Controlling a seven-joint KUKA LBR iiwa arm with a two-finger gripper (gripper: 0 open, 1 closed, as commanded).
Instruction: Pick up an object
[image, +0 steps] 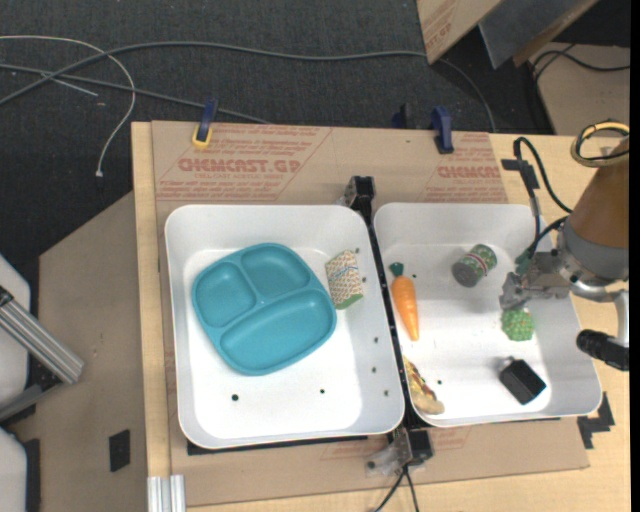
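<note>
We see the gripper (522, 296) low over the right bin (450, 385), right above the green broccoli-like piece (518, 325) near the bin's right wall — how it is set we cannot tell. The carrot (405, 305), small can (474, 265) and black block (522, 380) lie apart — the blue divided plate (264, 306) sits in the left bin (200, 400).

Landmark: the divider (378, 300) where the two bins meet. Left of it, in the left bin (190, 390), lies the sectioned plate (264, 307); a cup (344, 278) sits between plate and divider. Right of it, in the right bin (470, 395), a carrot (404, 303) lies just beside it, a can (474, 265) farther right, then my gripper (519, 298) over a broccoli piece (518, 324). A block (522, 380) lies nearer the front; a banana peel (422, 388) is at the front by the divider.
</note>
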